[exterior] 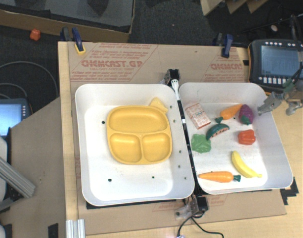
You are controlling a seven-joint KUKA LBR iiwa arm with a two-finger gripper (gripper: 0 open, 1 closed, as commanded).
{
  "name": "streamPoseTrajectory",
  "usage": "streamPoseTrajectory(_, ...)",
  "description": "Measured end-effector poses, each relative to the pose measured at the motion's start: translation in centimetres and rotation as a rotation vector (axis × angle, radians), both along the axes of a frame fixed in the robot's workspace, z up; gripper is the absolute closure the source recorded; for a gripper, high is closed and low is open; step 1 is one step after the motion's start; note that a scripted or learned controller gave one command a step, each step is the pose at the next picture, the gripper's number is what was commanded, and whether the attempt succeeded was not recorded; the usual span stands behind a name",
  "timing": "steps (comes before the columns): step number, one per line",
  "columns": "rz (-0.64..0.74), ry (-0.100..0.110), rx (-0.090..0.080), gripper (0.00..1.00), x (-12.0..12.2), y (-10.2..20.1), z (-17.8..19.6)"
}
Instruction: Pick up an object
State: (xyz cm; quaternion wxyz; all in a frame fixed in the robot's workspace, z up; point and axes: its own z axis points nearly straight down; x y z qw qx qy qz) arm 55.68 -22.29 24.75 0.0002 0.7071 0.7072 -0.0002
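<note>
The right bin [275, 180] holds several toy foods. A yellow banana [245, 165] and an orange carrot [218, 177] lie near its front. A red pepper [246, 137], a purple eggplant [246, 114] and a small orange carrot [230, 111] sit toward the back right. A green leafy piece [201, 143], a dark green piece [218, 130] and a pink packet [197, 115] lie on the left side. My gripper [281, 107] hangs over the bin's far right rim, just right of the eggplant. It is open, with nothing between its grey fingers [268, 105].
The left bin [92, 172] holds a yellow divided plate [139, 134] with a yellow piece [158, 103] at its back corner. A teach pendant [277, 63] stands behind the right bin. Blue clamps [78, 38] hold the cardboard base at the back.
</note>
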Motion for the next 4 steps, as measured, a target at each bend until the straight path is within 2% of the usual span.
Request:
streamPoseTrajectory(1,-0.003,0.012,0.006,0.00,-7.0,1.0,-8.0)
streamPoseTrajectory(2,0.003,0.004,0.003,0.00,-2.4,2.7,-16.8)
streamPoseTrajectory(3,0.005,0.003,0.013,0.00,4.6,0.5,-16.3)
streamPoseTrajectory(4,0.014,0.043,0.021,0.00,10.5,0.5,-16.5)
